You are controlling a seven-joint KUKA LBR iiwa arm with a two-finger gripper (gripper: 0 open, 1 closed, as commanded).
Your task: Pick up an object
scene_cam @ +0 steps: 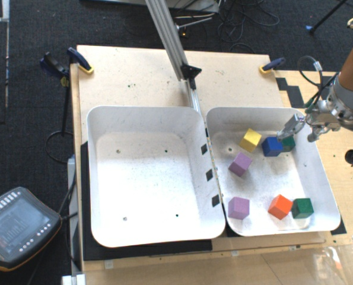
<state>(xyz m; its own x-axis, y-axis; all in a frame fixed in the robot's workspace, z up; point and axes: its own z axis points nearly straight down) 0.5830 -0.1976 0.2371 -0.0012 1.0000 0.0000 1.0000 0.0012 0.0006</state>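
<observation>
Hovering claw (302,129) — fingers apart — over blue cube (272,146), edges slightly askew.

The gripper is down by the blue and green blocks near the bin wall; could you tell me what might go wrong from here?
1. The gripper sits where the blue block and a dark green block touch, so it may grab both or shove one aside.
2. The yellow block lies just beside the blue one and could get knocked.
3. The right bin wall is close, so a finger may strike it.
</observation>
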